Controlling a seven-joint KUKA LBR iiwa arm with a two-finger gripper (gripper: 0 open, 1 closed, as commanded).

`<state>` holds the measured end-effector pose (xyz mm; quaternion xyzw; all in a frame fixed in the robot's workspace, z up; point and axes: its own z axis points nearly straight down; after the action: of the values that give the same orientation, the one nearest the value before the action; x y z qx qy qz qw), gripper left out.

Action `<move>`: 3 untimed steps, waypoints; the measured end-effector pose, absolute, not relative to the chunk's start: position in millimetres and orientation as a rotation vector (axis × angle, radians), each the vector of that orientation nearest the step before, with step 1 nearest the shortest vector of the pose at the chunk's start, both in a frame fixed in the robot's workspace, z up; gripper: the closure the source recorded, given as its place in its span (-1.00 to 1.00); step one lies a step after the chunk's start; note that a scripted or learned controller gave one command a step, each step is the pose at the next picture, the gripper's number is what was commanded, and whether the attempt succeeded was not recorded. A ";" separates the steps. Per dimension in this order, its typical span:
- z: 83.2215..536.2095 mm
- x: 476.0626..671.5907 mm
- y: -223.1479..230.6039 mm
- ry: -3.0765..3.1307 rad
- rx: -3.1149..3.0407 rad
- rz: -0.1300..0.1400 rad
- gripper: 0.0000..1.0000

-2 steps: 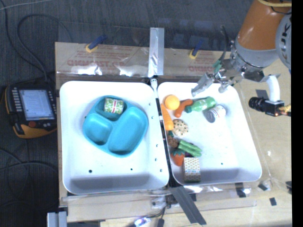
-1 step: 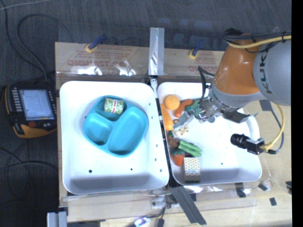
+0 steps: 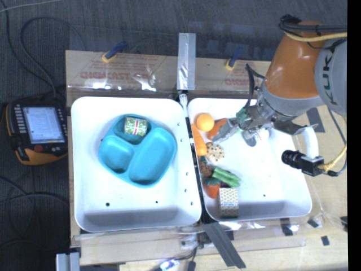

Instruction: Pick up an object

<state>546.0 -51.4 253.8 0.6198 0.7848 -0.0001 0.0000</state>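
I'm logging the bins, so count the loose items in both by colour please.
Blue: 1, sectioned dish
Green: 2, can, vegetable
Orange: 3, ball, carrot, piece
Speckled: 2, ball, block
Total: 8

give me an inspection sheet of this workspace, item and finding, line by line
Surface: bench with two shallow white bins, left bin and right bin, side by side.
Job's things: orange ball, green vegetable, patterned block and small toys crowd the right bin's left side.
Clutter: blue three-part dish in the left bin, with a small green can in its top compartment.
Grippers: gripper low over the toys beside the orange ball; grasp unclear.
Cables: black cables on the floor at left.
Surroundings: teach pendant left of the bench.
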 end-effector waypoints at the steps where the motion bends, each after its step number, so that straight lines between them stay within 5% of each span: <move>1: 182.5 497.9 -41.4 2.575 1.806 -0.003 -1.00; 2: 90.2 487.2 -126.0 2.460 1.939 0.008 -1.00; 3: 100.1 489.1 -124.2 2.461 1.936 0.013 1.00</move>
<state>489.1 -124.2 100.1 0.6183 0.7859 0.0041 0.0054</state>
